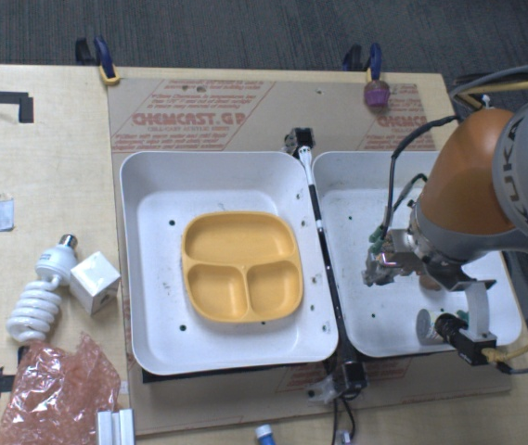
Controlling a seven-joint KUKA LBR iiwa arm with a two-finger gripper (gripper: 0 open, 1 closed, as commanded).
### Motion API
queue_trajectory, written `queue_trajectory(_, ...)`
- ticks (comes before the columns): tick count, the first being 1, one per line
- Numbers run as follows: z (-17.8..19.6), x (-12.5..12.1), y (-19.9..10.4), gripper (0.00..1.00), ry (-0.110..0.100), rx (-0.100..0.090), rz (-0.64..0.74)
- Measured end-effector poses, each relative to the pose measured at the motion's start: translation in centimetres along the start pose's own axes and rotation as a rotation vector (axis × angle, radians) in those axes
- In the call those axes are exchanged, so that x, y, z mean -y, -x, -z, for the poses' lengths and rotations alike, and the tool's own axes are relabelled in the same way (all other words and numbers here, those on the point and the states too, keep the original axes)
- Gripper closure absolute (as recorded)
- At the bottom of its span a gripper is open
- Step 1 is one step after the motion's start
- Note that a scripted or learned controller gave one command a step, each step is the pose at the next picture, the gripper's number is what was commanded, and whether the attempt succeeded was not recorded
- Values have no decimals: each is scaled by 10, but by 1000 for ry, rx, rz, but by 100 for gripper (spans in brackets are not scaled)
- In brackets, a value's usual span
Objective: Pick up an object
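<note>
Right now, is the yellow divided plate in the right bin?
No, the yellow divided plate lies in the left bin.

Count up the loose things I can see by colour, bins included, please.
White: 4, two bins, bulb, cube
Yellow: 1, divided plate
Pink: 1, crinkled bag
Purple: 1, small thing
Total: 7

I see a spiral bulb (39, 297) lying left of the bins, touching a white cube (96, 282). Crinkled pink wrap (59, 392) sits below them. A purple knob (377, 93) rests beside the far clamp (373, 60).
</note>
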State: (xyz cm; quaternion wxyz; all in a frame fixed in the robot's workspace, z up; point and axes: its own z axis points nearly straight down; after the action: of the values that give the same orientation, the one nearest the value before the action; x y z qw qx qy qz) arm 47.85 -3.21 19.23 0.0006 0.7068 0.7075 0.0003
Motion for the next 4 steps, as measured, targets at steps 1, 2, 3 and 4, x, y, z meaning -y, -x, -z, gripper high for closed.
queue_trajectory(1, 0, -26, 20, 100, 0, 1, 0)
queue_trajectory(2, -19, 1, 75, 100, -1, 0, -1)
queue_trajectory(3, 0, -69, 45, 100, -1, 1, 1)
queue_trajectory(4, 0, -69, 45, 0, -1, 1, 1)
